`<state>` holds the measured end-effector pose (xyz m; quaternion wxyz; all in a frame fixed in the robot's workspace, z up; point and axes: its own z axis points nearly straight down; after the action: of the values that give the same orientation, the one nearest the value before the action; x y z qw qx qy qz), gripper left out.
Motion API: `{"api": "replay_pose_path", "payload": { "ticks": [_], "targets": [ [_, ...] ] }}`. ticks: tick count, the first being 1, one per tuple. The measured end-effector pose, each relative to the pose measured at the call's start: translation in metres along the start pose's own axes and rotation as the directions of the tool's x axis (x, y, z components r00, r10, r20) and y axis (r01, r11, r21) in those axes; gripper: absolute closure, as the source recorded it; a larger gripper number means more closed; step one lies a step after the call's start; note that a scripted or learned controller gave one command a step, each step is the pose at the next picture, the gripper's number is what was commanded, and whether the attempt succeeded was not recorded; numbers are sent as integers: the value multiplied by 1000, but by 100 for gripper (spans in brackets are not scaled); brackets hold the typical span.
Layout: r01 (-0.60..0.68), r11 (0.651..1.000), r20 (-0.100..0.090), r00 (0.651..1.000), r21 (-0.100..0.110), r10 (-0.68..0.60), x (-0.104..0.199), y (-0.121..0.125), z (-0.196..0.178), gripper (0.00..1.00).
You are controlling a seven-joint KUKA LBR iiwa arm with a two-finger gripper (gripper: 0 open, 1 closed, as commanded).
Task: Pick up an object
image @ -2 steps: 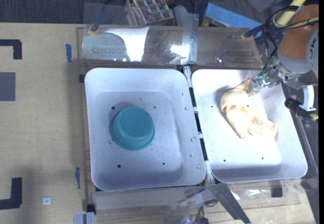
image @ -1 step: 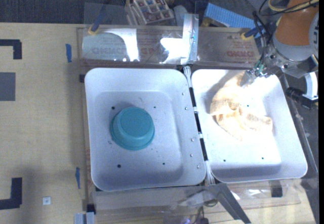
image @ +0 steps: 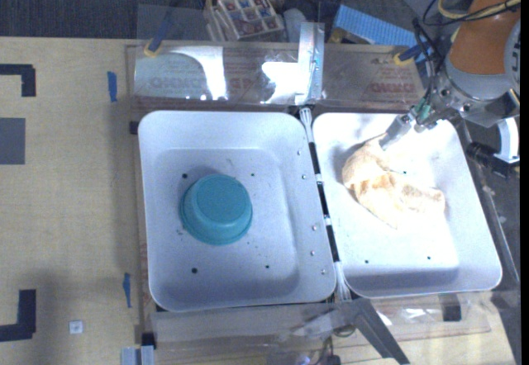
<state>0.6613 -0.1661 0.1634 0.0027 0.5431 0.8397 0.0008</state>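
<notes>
In the right bin [image: 463, 272], a crumpled tan cloth [image: 387, 190] is lying near the middle, with the gripper [image: 395, 134] hovering at its upper edge; I cannot tell its state. The cloth is looking soft, light and floppy, so pinching a raised fold seems best. No legible writing is showing

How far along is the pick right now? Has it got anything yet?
Nothing is lifted yet. The claw is down in the right bin, its tip at the upper edge of the tan cloth, which lies flat on the floor. The teal bowl sits untouched in the left bin. Gripping and lifting remain.
</notes>
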Motion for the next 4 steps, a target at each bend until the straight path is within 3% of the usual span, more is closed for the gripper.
{"api": "replay_pose_path", "payload": {
  "ticks": [1, 2, 3, 4],
  "targets": [
    [152, 988, -3, 988, 2, -152, 58, 33, 50, 0],
    [275, 961, 1, 961, -4, -275, 60, 15, 74, 0],
    [272, 962, 7, 962, -11, -272, 57, 16, 61, 100],
    [72, 997, 1, 997, -1, -72, 80, 37, -40, 100]
  ]
}}
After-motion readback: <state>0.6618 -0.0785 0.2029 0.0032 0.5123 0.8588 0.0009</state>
